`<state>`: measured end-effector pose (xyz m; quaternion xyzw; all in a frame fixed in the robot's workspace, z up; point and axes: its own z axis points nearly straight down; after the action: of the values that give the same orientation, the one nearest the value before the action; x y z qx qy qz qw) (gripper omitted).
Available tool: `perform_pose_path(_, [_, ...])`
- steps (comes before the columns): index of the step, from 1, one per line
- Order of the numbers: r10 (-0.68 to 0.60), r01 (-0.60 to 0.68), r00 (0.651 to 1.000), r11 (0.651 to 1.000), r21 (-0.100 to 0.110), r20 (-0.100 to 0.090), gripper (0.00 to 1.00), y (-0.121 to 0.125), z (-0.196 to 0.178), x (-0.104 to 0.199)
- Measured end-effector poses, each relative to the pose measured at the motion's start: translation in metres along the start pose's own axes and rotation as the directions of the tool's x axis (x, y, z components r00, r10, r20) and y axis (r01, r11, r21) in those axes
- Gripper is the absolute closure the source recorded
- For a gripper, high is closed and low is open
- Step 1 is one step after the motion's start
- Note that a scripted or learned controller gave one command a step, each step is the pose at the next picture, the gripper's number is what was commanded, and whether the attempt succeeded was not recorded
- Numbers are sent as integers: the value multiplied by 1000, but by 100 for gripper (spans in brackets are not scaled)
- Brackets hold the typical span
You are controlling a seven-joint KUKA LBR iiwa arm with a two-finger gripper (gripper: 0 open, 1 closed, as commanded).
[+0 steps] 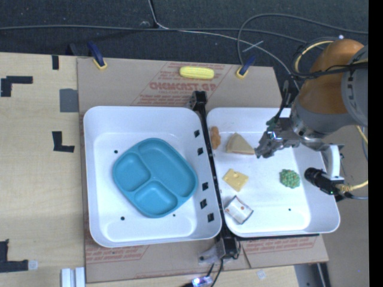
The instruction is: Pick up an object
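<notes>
Gripper (265,150), finger state unclear, hung over right bin (320,220) holding 5 food items; left bin (96,178) held 1 blue tray (154,177).

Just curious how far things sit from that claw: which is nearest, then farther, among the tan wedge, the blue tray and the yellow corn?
From the gripper:
1. Tan wedge, right bin, just beside it.
2. Yellow toy corn, on the cardboard behind the bins.
3. Blue divided tray, left bin.
</notes>
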<state>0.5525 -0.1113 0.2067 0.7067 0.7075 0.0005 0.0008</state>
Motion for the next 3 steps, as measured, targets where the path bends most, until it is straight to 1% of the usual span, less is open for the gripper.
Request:
perform_pose_path(1, [-4, 4, 1000, 1000, 4, -1, 100, -5, 8, 54])
perform_pose_path(2, [-6, 6, 1000, 1000, 4, -3, 100, -21, -2, 110])
perform_pose_path(3, [-6, 6, 1000, 1000, 5, -2, 100, -36, -10, 159])
